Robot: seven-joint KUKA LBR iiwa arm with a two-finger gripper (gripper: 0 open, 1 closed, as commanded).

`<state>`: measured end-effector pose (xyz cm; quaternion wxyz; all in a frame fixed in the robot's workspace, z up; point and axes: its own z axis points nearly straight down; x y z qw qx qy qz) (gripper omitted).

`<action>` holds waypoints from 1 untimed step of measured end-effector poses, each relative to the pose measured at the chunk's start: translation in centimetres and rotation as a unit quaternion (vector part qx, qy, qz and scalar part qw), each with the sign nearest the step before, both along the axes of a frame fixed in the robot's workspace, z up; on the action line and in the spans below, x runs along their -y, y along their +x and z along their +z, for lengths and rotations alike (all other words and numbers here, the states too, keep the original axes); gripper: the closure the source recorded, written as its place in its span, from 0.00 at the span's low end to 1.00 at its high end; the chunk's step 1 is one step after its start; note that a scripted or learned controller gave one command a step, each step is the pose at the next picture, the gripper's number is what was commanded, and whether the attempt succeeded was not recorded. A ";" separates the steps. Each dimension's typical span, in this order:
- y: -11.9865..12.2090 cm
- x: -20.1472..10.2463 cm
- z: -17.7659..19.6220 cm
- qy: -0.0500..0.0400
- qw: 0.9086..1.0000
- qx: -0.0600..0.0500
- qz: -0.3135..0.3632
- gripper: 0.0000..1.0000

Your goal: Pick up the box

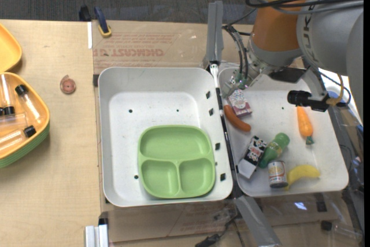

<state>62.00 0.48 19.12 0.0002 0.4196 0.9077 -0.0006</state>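
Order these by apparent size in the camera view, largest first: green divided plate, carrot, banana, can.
1. green divided plate
2. banana and carrot: they look about alike, so I leave them unranked
3. can

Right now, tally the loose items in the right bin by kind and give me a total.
Boxes: 2, a small pink box and a black-and-white carton
Play foods: 3, hot dog, carrot, banana
Bottles: 1, green bottle
Cans: 1, can
Total: 7
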 end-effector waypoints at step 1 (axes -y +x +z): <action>-7.2 1.9 0.0 0.000 0.994 -0.001 -0.112 1.00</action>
